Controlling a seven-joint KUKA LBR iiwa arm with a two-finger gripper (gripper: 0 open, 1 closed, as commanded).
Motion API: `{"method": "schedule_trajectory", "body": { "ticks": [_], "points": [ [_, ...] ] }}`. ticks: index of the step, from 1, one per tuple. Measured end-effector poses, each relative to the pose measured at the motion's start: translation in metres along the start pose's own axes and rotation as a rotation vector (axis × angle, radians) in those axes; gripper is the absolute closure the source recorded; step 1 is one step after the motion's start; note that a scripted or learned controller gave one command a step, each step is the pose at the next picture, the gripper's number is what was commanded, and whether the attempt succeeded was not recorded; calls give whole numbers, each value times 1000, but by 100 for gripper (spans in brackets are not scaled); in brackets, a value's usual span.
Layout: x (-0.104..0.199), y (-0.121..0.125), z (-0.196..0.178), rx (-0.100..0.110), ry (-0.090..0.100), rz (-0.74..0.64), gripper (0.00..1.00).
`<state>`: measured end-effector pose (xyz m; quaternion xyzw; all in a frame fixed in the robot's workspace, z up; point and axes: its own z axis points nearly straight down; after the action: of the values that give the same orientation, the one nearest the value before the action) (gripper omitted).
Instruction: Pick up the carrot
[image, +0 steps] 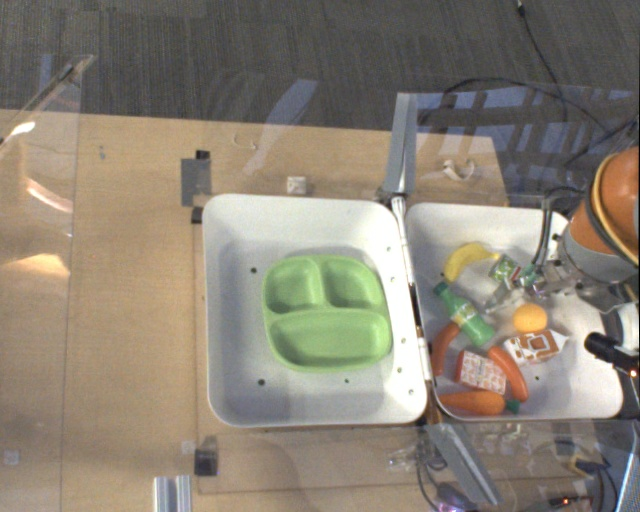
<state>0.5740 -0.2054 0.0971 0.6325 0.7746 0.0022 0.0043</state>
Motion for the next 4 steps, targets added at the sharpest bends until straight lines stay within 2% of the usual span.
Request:
{"method": "schedule_trajectory", "body": {
  "ticks": [1, 2, 3, 4],
  "points": [
    [9, 10, -102, 2, 0, 331, 0],
    [38, 44, -60, 4, 3, -100, 0],
    [-3, 14, -69, 1, 1, -399, 0],
    [2, -9, -17, 1, 1, -218, 0]
  ]
}}
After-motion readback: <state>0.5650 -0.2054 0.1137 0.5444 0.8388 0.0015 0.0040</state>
